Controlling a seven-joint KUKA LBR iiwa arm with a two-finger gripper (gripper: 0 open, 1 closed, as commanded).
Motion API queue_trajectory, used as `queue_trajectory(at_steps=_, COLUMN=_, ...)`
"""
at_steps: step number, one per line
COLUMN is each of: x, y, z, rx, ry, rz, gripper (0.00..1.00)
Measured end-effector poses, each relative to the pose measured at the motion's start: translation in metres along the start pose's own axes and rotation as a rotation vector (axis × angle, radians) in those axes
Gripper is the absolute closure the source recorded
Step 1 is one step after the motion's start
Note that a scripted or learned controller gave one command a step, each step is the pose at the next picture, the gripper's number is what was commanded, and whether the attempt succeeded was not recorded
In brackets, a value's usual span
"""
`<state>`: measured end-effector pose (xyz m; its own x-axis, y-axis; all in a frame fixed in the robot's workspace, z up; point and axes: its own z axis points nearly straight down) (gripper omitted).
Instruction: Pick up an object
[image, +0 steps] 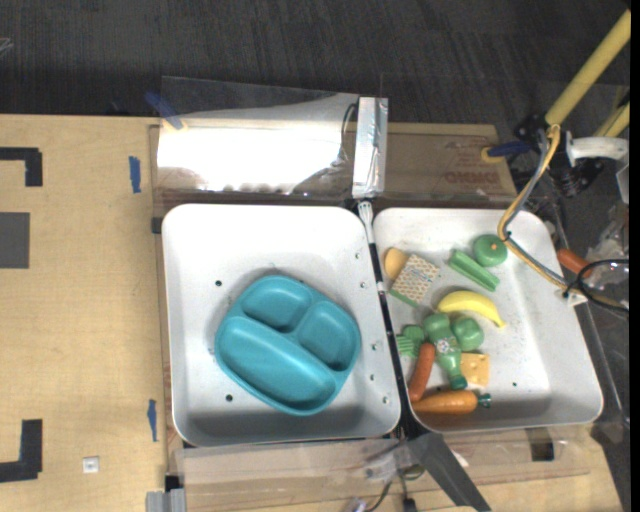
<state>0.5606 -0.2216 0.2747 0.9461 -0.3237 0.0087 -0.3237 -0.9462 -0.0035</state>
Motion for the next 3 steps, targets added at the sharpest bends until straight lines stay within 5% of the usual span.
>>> queue_trajectory(at_steps=1, x=0.031, y=-0.040, z=-0.013, rx=0.003, ry=-0.008, rz=0.050, gripper=1.00)
queue_trajectory(at_steps=3, x=0.056, y=-0.162, z=0.064, rx=0.003, ry=-0.015, rz=-0.065, gripper=1.00)
